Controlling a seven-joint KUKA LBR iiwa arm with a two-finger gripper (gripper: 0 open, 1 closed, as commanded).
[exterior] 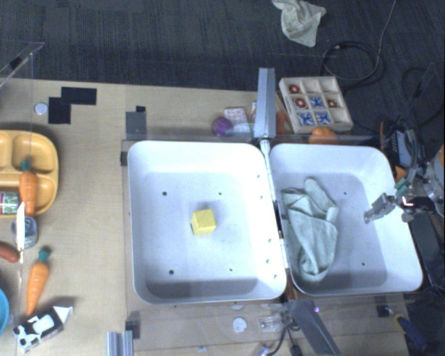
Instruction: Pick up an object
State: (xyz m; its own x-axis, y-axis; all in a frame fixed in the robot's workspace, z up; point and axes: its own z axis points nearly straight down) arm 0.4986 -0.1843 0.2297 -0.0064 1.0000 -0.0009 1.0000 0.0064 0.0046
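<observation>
Yellow block [204,222] sitting flat on the floor of the left bin [149,208], near the middle, alone there. Pale grey-green cloth [312,227] lying crumpled in the right bin [372,174], on its left side, close to the wall between the two bins. Gripper [379,207] at the right side of the right bin, low over the white floor, well apart from the cloth and far from the block. Jaws too small and blurry to tell if apart or together; nothing seen between them.

Around the bins, on the counter [90,208]: purple ball [222,126] just behind the left bin, tic-tac-toe board [315,103] behind the right bin, orange fruit [321,134] beside it. Far left: yellow tray [38,149] with a toy carrot [27,191] on it, another toy carrot [37,275] lower down, black-and-white toy cow [40,325] at the bottom corner. Crumpled rag [299,19] on the dark floor at the top.
</observation>
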